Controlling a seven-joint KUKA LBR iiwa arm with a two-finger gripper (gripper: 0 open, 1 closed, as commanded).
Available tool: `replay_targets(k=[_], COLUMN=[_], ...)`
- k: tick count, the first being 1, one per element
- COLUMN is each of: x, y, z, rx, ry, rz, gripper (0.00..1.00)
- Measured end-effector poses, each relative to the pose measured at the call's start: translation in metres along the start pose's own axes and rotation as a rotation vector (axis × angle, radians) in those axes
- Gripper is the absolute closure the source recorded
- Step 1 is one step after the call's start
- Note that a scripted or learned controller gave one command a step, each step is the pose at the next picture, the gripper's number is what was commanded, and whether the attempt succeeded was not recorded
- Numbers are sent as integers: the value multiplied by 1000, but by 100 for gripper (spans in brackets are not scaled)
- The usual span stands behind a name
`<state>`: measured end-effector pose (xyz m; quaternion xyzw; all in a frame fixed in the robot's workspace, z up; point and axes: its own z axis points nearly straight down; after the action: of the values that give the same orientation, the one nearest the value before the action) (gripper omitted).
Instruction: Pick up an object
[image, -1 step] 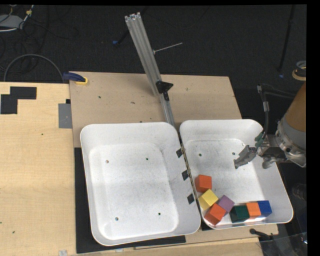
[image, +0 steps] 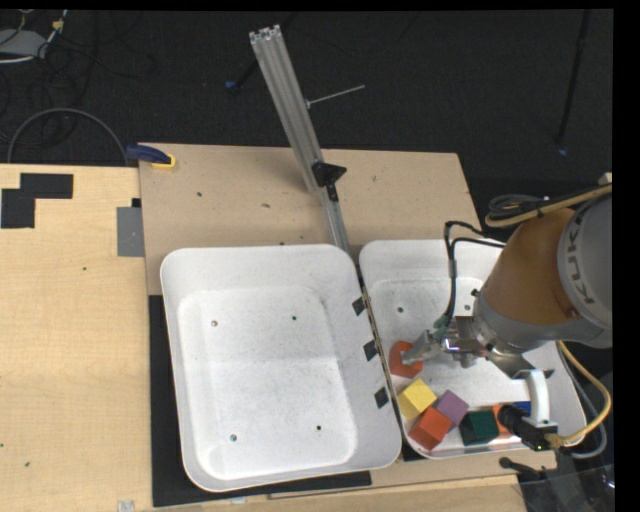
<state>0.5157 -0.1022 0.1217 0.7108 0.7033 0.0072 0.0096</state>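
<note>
Low in the right bin (image: 420, 262), the gripper (image: 432, 347) reaches toward the red block (image: 404, 360) (whether it grips, I cannot tell), apparently lining up a pick.

The one legible marking is on the arm (image: 560, 285): white capital letters run down its grey casing, just right of the orange band (image: 525, 275), near the right edge of the view. They appear to spell "KUKA", though the letters are small, seen at a slant and partly cut off, so only the first few can be made out with any confidence. Nothing else around the arm carries text, numbers or labels that can be read.
</note>
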Motion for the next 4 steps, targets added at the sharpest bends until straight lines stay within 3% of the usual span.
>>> replay_targets(k=[1,2,3,4], x=[-2,98,118,162], y=[0,-16,30,52], z=[-8,-72,-80,-67], rx=[2,24,23,27], ry=[1,7,4,5], rz=[9,-19,-12,-14], gripper=[100,100,100,100])
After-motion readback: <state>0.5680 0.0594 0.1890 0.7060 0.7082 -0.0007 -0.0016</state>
